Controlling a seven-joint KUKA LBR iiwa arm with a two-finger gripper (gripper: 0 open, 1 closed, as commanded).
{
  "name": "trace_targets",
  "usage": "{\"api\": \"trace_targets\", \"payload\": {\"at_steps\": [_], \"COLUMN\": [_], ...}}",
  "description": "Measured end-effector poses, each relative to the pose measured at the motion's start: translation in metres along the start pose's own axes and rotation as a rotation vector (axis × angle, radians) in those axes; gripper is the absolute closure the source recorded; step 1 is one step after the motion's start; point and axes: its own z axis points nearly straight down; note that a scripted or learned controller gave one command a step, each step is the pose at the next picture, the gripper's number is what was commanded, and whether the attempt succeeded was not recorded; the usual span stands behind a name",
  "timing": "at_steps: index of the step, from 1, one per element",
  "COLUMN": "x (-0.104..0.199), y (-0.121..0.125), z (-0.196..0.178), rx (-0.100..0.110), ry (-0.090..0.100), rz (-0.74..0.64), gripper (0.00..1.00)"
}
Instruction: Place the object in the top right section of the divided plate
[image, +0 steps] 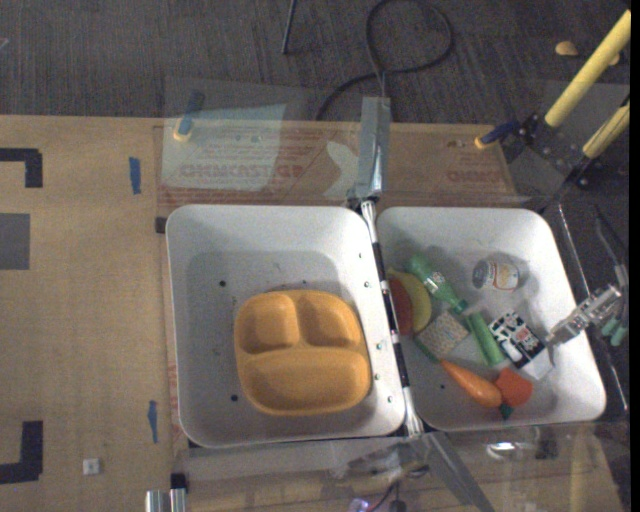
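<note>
Pincer (560, 335), a pale metallic thing reaching in at the right edge of the right bin (560, 225), hangs just beside the small black-and-white carton (520, 337); whether it is apart or together I cannot tell, and nothing shows between its tips.

Taking the carton as landmark, and going near to far: a red piece (515, 387) and an orange carrot (471, 383) lie just below it, a green stick (482, 335) lies just beside it on its left, and a small tin (499, 273) sits above it. Farther left lie a pale waffle-like piece (443, 336) and a red and yellow-green fruit (412, 300).

Well to the left of the carton, in the left bin (200, 250), rests the orange divided plate (300, 351), all sections bare.

Risks, as I judge them: which object is meant is unclear, and the crowding could make the pincer catch two things, or nudge the carton against the bin wall. A slanted grasp may slip on the long carry over the divider, and a loose release could land in the neighbouring section.
</note>
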Motion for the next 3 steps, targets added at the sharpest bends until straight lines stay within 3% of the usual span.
{"api": "trace_targets", "payload": {"at_steps": [2,3], "x": [-0.005,-0.001], "y": [0.0,-0.002], "z": [-0.023,0.002], "rx": [-0.008,0.0], "ry": [-0.012,0.001], "rz": [0.007,0.105], "gripper": [1.0,1.0]}}
